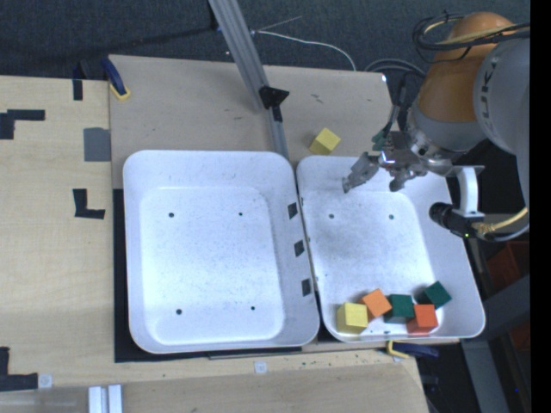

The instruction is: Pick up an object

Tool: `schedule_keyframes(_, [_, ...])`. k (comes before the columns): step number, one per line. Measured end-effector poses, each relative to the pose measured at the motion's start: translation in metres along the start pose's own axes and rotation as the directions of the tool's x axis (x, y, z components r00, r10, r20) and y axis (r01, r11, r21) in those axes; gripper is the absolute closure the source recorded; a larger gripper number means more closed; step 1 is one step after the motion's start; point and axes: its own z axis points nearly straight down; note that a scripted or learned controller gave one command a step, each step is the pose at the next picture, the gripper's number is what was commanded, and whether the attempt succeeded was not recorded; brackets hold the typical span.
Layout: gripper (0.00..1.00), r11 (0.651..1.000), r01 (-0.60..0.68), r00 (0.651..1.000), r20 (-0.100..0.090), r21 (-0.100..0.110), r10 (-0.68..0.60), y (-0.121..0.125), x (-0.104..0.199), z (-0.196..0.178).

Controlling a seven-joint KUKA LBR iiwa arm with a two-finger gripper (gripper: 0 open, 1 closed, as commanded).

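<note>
Bench: you see a pale wooden top that carries both bins; it lies under and to the left of the gripper. Black tape marks sit on its far left part.

Arm: it enters from the right, with the orange band above the wrist and the grey body behind it. Dark cables loop over it.

Left bin: shallow, white and speckled, well to the left of the gripper and lower in the view.

Right bin: shallow and white. The gripper hangs over its upper edge, and the floor directly below the fingers is bare.

Metal rail: a grey bar slants down from the top of the view to a black clamp, left of the gripper.

Gripper: both fingers show, spread apart with an open gap between them. Nothing sits in that gap.

Blocks, all well apart from the gripper: a cluster lies in the bottom corner of the right bin, far below the fingers. It holds a yellow block, an orange block, a green block, a red block and a dark green block. They sit close together, several touching.

Loose yellow block: it rests on the bench outside the bins, just left of the gripper and slightly above it.
</note>
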Motion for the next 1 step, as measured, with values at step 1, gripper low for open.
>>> schedule_keyframes(1, [0.00,1.000,-0.002,1.000,-0.002,0.005,0.002,0.0629,0.0558,0.0403])
